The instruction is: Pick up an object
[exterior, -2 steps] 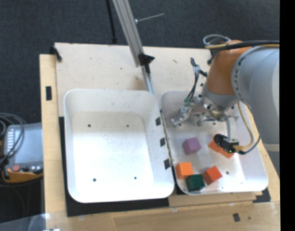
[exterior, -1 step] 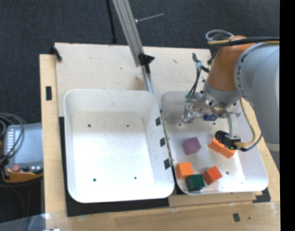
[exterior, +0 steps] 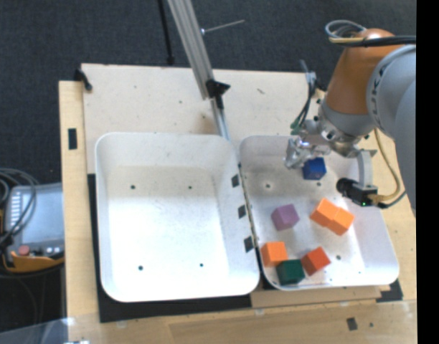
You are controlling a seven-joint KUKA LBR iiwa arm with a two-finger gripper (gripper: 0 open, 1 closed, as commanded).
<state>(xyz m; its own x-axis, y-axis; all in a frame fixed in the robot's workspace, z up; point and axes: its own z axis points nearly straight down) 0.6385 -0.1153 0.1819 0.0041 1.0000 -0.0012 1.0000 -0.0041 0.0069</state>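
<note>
In the upper right of the frame, the blue block (exterior: 314,168) lies just lower right of the gripper (exterior: 299,153); whether the gripper pinches anything cannot be told.

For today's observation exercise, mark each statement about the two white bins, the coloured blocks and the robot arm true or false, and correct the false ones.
1. All the coloured blocks lie in the right-hand white bin. True.
2. The gripper hangs over the left-hand white bin. False: it is over the right-hand bin's far end.
3. The small blue cube sits right beside the gripper. True.
4. The purple cube touches the dark green cube. False: they lie apart, the purple one farther up the bin.
5. The large orange block lies right of the purple cube. True.
</note>
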